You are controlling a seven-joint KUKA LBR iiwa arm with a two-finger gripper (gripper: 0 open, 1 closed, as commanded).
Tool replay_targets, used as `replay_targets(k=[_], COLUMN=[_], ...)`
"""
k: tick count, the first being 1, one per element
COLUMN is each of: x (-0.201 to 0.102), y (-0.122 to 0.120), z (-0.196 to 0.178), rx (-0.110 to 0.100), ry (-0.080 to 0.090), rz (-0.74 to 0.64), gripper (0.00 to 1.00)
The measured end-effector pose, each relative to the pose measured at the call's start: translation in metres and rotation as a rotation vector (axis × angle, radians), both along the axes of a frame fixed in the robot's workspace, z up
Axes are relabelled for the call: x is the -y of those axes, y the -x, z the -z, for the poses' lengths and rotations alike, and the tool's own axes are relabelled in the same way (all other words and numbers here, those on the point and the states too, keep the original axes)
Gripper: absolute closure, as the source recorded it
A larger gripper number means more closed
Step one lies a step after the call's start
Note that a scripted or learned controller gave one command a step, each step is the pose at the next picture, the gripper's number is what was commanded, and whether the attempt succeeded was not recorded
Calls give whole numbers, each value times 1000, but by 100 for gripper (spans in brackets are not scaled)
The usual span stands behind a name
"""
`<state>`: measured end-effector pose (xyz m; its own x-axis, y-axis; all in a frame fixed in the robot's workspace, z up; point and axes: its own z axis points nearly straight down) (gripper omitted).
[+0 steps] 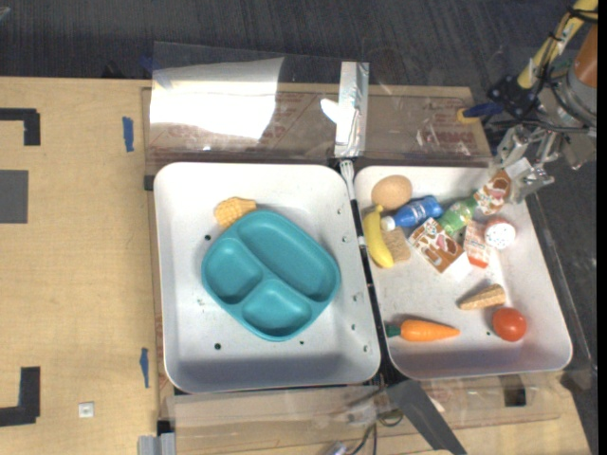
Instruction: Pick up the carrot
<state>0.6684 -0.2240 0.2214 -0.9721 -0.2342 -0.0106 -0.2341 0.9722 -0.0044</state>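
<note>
Two white bins (171, 282) on bench. Carrot (429, 330) lying flat near right bin's front edge, tomato (509, 323) close by. Gripper (524, 159) above far corner; finger state unclear. Best approached from above, closing across carrot's middle.

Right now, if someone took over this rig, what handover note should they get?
End effector: at the right bin's far right corner, above the small packages; grip state unclear, nothing seen held.
Orange plastic carrot: lying flat near the right bin's front edge, between a wedge of bread and the bin wall, red tomato to its right.
Done: nothing yet.
Left: reach the carrot, grasp, lift.
</note>
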Motion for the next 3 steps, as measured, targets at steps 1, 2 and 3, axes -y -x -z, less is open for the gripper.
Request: replay_targets(k=[1,2,3], x=[-2,-3,-3], y=[-1,-1,0], z=[-11,-8,-4], rx=[1,-2,-4], ry=[1,1,1], rz=[-123,-248,-341], gripper=[100,100,100])
